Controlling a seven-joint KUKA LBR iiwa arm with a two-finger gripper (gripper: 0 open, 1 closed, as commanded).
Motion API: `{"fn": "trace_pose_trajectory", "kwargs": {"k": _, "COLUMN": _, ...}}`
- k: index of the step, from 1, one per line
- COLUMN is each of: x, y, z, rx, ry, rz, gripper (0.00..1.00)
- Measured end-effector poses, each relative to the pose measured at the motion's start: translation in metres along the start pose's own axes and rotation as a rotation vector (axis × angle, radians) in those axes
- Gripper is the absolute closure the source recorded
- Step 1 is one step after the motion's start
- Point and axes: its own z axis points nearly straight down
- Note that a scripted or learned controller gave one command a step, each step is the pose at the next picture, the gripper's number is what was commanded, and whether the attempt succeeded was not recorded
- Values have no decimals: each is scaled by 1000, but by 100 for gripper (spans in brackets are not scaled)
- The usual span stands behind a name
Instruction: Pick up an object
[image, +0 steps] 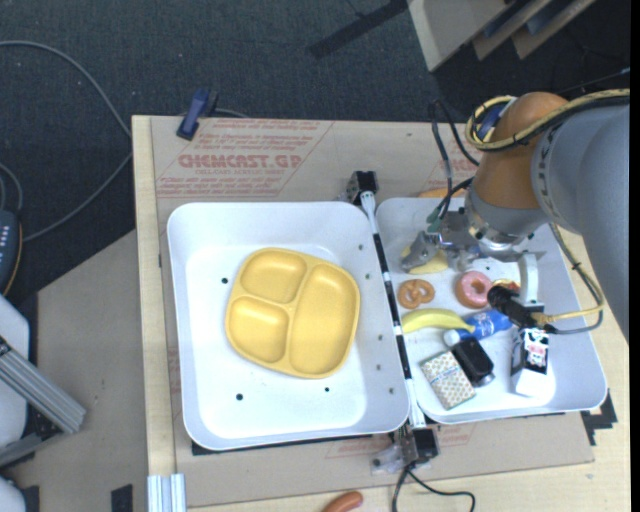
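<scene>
The right bin holds several small items: a brown pretzel-like ring, a pink donut, a yellow banana, a blue piece, a black block, a checkered packet and a white carton. My gripper hangs low over the bin's far left part. It sits just above a pale yellow item, partly covering it. The grey arm with its orange band reaches in from the upper right and hides the bin's far corner.
A yellow divided plate lies in the middle of the left bin. A divider rail runs between the bins. Cables trail over the right bin's far side. A blue clip lies on the board behind.
</scene>
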Motion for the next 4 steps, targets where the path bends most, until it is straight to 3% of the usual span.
{"fn": "trace_pose_trajectory", "kwargs": {"k": 1, "x": -17, "y": -35, "z": -8, "rx": 0, "ry": 0, "rz": 0, "gripper": 0}}
{"fn": "trace_pose_trajectory", "kwargs": {"k": 2, "x": -16, "y": -35, "z": -18, "rx": -2, "ry": 1, "rz": 0, "gripper": 100}}
{"fn": "trace_pose_trajectory", "kwargs": {"k": 3, "x": -16, "y": -35, "z": -18, "rx": -2, "ry": 1, "rz": 0, "gripper": 0}}
{"fn": "trace_pose_trajectory", "kwargs": {"k": 4, "x": -11, "y": -63, "z": 1, "rx": 1, "ry": 0, "rz": 0, "gripper": 0}}
